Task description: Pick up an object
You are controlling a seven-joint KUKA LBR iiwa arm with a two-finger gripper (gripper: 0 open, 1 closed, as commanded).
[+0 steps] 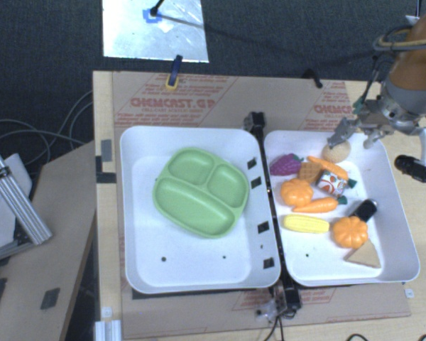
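My gripper (358, 134) hangs over the far edge of the right bin (390, 212), open, its two fingers spread apart with nothing between them. A small beige round item (336, 150) lies just below the left fingertip. I cannot tell if they touch. Toy foods crowd the right bin: purple grapes (286, 164), an orange pumpkin (297, 192), a red-and-white can (331, 184), a carrot (316, 206), a yellow corn cob (305, 224), a black piece (366, 209), a second pumpkin (349, 231) and a tan wedge (363, 256).
A green divided plate (201, 190) lies in the left bin (149, 261). A black divider with clips (266, 190) runs between the bins. A shiny square sheet (155, 20) lies beyond the bench. Cables trail at the left.
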